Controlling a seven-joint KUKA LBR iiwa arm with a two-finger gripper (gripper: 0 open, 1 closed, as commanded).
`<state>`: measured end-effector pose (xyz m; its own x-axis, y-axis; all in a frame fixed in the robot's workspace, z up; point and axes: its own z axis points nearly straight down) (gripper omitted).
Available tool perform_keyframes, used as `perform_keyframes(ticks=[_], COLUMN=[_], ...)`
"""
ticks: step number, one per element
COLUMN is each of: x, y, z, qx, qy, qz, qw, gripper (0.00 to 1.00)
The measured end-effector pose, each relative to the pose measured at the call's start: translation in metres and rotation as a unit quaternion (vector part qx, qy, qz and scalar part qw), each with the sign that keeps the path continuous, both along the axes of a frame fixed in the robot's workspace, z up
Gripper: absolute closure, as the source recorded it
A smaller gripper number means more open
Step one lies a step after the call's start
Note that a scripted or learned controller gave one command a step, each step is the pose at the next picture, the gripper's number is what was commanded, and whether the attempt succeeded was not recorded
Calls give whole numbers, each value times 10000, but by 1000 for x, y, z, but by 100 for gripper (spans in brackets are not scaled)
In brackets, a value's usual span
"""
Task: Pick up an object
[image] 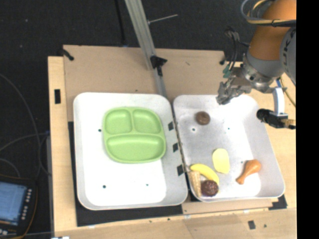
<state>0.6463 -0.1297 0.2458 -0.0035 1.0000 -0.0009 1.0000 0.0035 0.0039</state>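
Note:
The right bin (pixel 249 118) holds several small objects. A brown round cookie (pixel 202 117) lies near its back left. A pale yellow oval piece (pixel 221 160) sits toward the front, with a banana (pixel 205 172) and a dark chocolate doughnut (pixel 210 187) at the front left corner. An orange drumstick (pixel 248 170) lies at the front right. My gripper (pixel 224 96) hangs over the bin's back edge, above and to the right of the cookie, with nothing visible between its fingers.
The left bin (pixel 89 183) bears a green divided plate (pixel 134 135). A slanted metal pole (pixel 144 39) rises behind the seam between the bins. A black fitting (pixel 271 117) juts over the right bin's right rim. A tablet (pixel 15 203) lies off the bench at lower left.

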Motion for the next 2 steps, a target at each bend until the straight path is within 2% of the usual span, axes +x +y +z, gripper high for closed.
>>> perform_keyframes(ticks=[1, 2], x=[-9, -34], y=[49, 105], z=[8, 10], qx=[9, 12], qy=[13, 19], qz=[14, 18], qw=[10000, 10000], gripper=[100, 100])
